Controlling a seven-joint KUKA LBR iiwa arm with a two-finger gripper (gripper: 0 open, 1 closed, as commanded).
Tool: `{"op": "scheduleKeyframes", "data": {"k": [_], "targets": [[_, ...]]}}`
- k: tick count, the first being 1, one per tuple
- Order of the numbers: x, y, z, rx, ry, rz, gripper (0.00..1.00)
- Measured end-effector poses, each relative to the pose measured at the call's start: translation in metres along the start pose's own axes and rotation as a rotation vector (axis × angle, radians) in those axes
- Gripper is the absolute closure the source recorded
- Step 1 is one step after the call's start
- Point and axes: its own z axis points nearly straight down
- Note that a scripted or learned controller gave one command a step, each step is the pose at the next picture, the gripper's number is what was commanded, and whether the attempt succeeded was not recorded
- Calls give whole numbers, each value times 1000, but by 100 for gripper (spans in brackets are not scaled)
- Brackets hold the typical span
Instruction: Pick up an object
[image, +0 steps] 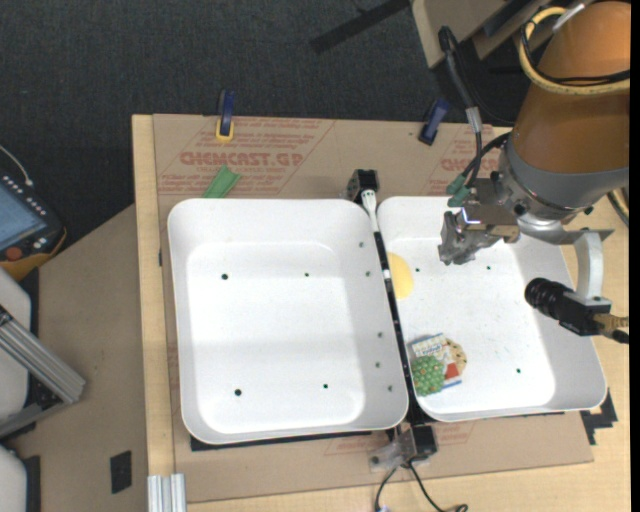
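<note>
Yellow object (401, 276) lies left of gripper (457, 250).

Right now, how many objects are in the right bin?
2. A yellow object lies against the right bin's left wall, left of the gripper. A patterned object lies near the front left corner. The arm may hide more at the back.

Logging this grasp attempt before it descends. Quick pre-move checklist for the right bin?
1. Objects in the right bin: ok, a yellow piece and a colourful packet lie near its left wall.
2. Gripper over the right bin: ok.
3. Gripper directly above either object: not ok, it sits off to their right.
4. Anything held already: cannot tell.
5. Yellow piece clear of the bin wall: not ok, it lies against the divider.
</note>
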Motion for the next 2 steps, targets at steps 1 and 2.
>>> {"op": "scheduleKeyframes", "data": {"k": [1,2], "targets": [[55,0,12,-5,1,-3,100],[38,-35,26,-4,0,5,100]]}}
